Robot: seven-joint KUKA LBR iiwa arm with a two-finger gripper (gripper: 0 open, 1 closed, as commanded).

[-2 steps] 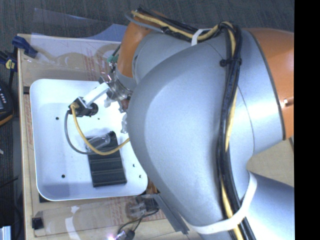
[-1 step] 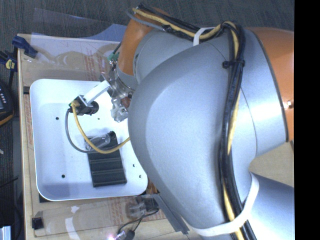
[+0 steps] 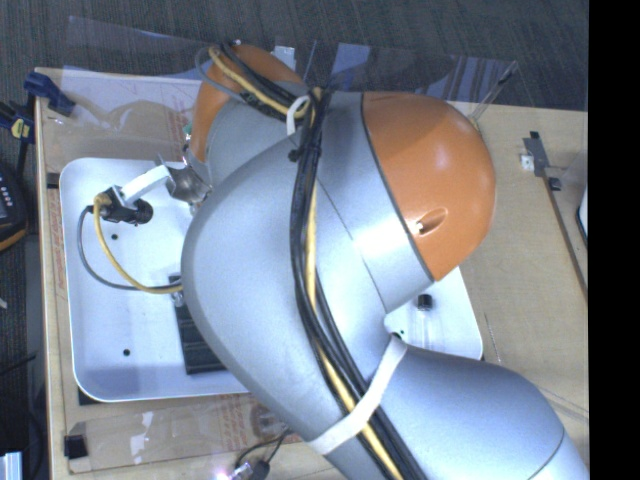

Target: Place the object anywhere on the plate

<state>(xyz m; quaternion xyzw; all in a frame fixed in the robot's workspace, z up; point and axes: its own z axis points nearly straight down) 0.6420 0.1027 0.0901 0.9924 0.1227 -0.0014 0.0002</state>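
Grey arm over both bins

Most of the left bin is being blocked by the arm, reaching in from five o'clock. Open floor is being left toward nine o'clock, crossed by a yellow cable.

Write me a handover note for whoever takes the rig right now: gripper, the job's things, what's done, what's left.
Gripper: hidden under the arm; I cannot tell its state.
Arm: reaches in from the right and covers most of both bins.
Left bin: its white floor shows at the left; a yellow cable loops over it, and a dark ridged piece sticks out from under the arm.
Right bin: just a corner shows.
Plate and object: I cannot make them out.
Done: nothing I can confirm.
Left: check once the arm clears; otherwise place the object on the plate.
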